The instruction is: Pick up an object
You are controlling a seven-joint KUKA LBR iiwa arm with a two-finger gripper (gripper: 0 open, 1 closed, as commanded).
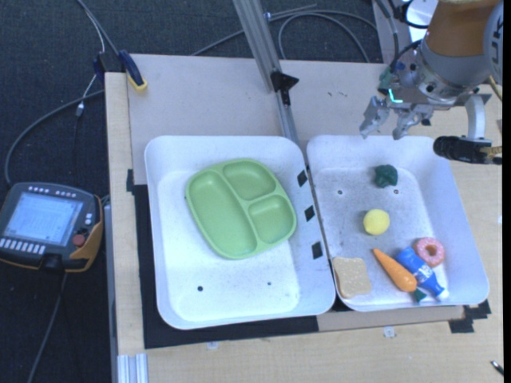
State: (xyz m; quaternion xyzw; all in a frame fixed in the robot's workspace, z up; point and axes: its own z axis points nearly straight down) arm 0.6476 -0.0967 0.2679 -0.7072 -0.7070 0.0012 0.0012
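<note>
My gripper [387,126] hangs above the back rim of the right bin [471,238], its fingers spread apart with nothing between them. Inside that bin, a dark green lump [386,175] lies just in front of the gripper. Further forward sits a yellow ball [377,222]. Near the front edge lie a slice of bread [352,276], an orange carrot [394,269], a blue bottle [421,274] and a pink doughnut [431,250].
The left bin [172,294] holds a green divided plate [240,207]. A metal pole [259,30] slants up from between the bins. A teach pendant [49,226] lies off the bench at left.
</note>
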